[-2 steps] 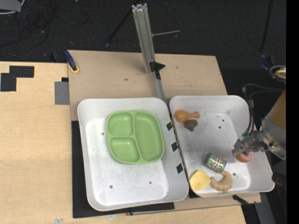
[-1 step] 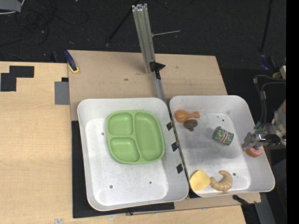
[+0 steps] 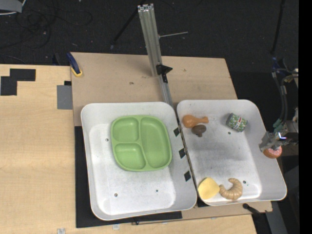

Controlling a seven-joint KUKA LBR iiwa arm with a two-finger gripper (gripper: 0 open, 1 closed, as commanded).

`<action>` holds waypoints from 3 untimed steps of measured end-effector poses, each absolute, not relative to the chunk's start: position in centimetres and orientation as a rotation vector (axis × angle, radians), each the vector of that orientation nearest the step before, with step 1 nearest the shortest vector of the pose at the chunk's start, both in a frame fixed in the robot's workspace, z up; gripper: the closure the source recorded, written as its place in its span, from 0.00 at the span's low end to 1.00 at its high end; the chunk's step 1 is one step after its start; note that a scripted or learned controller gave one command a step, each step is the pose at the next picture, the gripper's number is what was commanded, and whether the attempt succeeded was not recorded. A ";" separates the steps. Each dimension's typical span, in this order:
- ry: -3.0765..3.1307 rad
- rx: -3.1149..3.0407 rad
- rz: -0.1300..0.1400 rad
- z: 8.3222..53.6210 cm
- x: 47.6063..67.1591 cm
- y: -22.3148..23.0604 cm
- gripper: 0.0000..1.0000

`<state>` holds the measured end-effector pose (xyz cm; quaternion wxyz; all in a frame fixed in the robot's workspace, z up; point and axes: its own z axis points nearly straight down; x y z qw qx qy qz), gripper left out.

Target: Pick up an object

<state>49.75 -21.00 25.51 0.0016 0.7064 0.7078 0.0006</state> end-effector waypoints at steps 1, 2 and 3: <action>2.229 2.219 0.000 24.1 50.1 -15.8 1.00; 2.230 2.219 0.000 24.6 49.6 -10.9 1.00; 2.230 2.217 0.000 24.7 50.6 -5.4 1.00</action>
